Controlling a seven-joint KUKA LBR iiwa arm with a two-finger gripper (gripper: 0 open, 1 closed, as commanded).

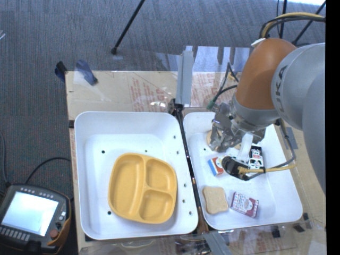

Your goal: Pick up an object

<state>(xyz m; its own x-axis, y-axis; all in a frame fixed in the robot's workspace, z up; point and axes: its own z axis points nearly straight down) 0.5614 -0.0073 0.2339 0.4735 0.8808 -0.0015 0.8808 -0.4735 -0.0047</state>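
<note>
Nearby, a rounded toast slice (215,200) lies beside a flat red packet (244,203).

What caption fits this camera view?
Gripper low in the right bin; yellow tray in the left bin.

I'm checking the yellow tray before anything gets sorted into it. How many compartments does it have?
3. The yellow tray in the left bin has one long compartment along its left side and two smaller ones on its right, one above the other.
</note>
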